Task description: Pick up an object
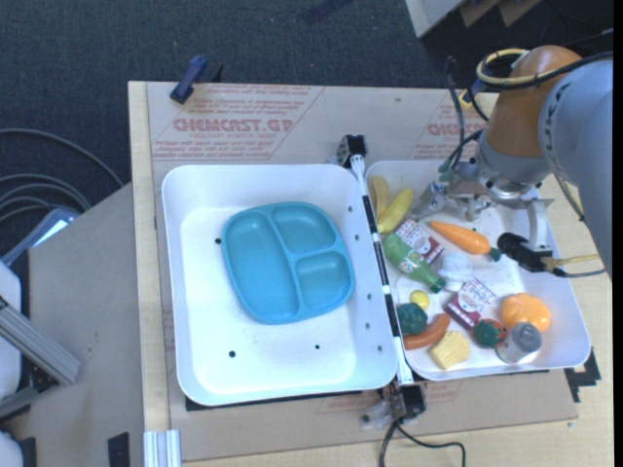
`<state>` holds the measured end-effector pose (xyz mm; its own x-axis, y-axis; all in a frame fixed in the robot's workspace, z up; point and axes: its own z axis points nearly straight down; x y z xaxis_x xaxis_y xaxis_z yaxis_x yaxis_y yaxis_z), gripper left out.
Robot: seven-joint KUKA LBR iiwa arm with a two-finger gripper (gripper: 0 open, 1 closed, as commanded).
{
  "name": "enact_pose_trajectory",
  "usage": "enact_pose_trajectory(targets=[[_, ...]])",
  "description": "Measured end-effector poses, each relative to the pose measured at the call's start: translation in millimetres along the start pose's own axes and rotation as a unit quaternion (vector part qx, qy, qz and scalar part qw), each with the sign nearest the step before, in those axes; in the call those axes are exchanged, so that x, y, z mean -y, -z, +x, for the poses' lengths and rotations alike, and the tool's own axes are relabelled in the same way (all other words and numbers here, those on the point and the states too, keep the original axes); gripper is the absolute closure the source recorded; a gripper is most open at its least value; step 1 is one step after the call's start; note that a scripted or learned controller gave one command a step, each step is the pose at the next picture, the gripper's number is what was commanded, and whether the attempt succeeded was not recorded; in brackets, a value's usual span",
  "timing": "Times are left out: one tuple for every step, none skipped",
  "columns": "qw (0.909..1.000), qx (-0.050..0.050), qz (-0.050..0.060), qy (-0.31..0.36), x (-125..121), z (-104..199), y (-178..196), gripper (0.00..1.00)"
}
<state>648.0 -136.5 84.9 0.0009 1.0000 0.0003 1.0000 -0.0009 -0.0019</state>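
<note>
I see the gripper (458,200) low in the right bin (574,334), near the carrot (460,236); its opening I cannot tell, possibly obscured.

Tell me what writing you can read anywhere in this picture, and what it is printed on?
"CHEMCAST GP": large red letters on the brown protective sheet under the bins, left of centre.
The same red print repeats on the sheet near the arm, partly hidden and unreadable.
Smaller red lines above and below the big word: too blurred to read.
Labels on the small packets in the right bin: too small to read.
</note>
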Motion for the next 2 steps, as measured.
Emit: enact_pose_trajectory(targets=[[1.0, 0.0, -0.002, 0.001, -18.9, 9.1, 0.1, 0.0], [1.0, 0.0, -0.001, 0.001, -18.7, 15.4, 0.1, 0.0]])
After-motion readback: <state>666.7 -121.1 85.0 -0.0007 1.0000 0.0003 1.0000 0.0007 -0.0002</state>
